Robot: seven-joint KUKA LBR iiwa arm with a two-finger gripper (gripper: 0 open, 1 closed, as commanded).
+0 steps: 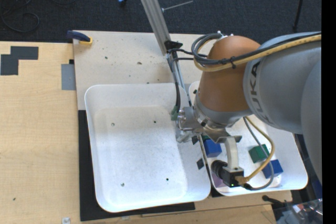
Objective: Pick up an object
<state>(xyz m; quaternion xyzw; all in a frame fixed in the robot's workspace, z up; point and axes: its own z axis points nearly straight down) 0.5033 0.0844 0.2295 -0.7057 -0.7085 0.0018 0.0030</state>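
My gripper (185,129) hangs low over the ridge between the two bins, largely covered by the orange band and the grey wrist. In the right bin (294,182) a blue block (212,147) lies just right of the gripper, partly under the wrist. Farther right are a green block (258,153) and a second blue block (274,168). A small dark piece (200,163) sits by the bin's left wall. I see nothing held by the gripper.
The left bin (105,113) shows only a few dark specks. A slanted aluminium bar (155,13) rises behind the bins. A blue and yellow clamp (80,36) lies at the bench's far left corner.
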